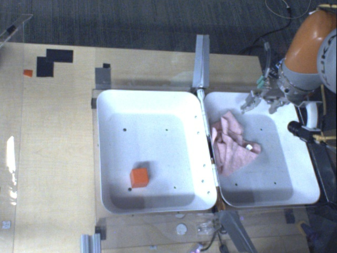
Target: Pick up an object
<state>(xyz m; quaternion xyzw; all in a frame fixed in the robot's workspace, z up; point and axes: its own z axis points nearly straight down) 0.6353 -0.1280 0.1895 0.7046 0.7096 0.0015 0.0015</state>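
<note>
A small orange block [139, 177] is sitting in the left bin [158, 101], near that bin's front-left corner, resting flat on the white floor and well apart from the walls. A crumpled pink cloth [231, 147] is lying bunched in the right bin [300, 191], pressing close against that bin's left wall, its folds spreading toward the middle.

Even, fairly bright overhead light; the white bins [152, 101] look nearly washed out, with soft grey shadows along their near walls. A glare streak marks the tabletop [52, 141] at left. Overall focus is slightly soft.
</note>
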